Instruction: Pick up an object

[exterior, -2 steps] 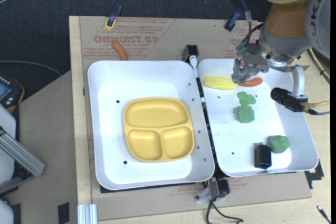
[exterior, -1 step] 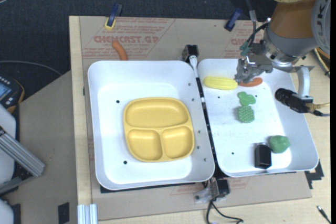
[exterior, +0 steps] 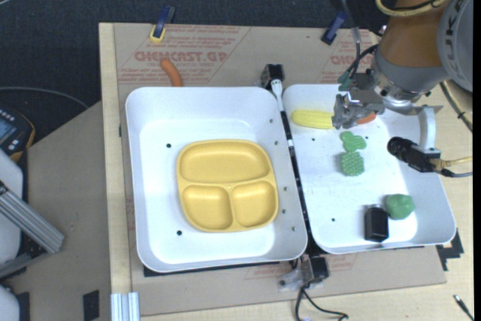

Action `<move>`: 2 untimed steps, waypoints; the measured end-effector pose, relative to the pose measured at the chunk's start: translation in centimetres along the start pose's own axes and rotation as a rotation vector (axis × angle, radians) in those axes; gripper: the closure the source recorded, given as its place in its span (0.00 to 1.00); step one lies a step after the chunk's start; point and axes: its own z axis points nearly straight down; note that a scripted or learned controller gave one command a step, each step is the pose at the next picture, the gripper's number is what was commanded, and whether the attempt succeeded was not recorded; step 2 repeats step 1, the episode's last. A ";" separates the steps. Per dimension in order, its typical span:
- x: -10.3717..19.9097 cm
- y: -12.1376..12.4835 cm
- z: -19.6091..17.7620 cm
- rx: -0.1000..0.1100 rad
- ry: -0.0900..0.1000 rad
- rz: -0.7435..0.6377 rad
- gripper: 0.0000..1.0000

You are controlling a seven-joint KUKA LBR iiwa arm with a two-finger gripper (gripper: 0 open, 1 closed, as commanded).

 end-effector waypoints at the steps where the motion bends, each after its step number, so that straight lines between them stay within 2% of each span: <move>1: -0.6 1.2 -1.6 -0.009 -0.002 -0.001 1.00; 2: -0.6 1.2 -1.6 -0.009 -0.002 -0.001 1.00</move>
